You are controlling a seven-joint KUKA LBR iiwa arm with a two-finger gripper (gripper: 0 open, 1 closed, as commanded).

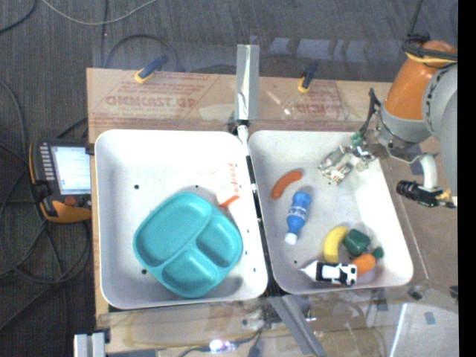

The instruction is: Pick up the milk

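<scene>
1. Right now, camera view: the gripper (341, 163) hangs over the far part of the right bin (394, 199), low over bare white floor, with the grey arm and orange band (415, 88) coming in behind it from the right.
2. Whether its grip is released or clenched: cannot tell, as the metal tip is a small glinting blur. Nothing is seen held in it.
3. The milk (335, 272), a black-and-white carton, lies on its side at the near edge of the right bin, well apart from the gripper and straight toward the viewer from it.
4. A yellow banana (335, 239), a green piece (357, 240) and an orange carrot (364, 262) are bunched just beyond the milk, between it and the gripper.
5. A blue bottle (297, 214) lies near the gripper, to its left and nearer the viewer.
6. An orange sausage (286, 183) lies just left of the gripper.
7. The left bin (119, 162) sits well left of the gripper and holds a teal divided plate (188, 242) and a small orange-and-white scrap (229, 188).
</scene>
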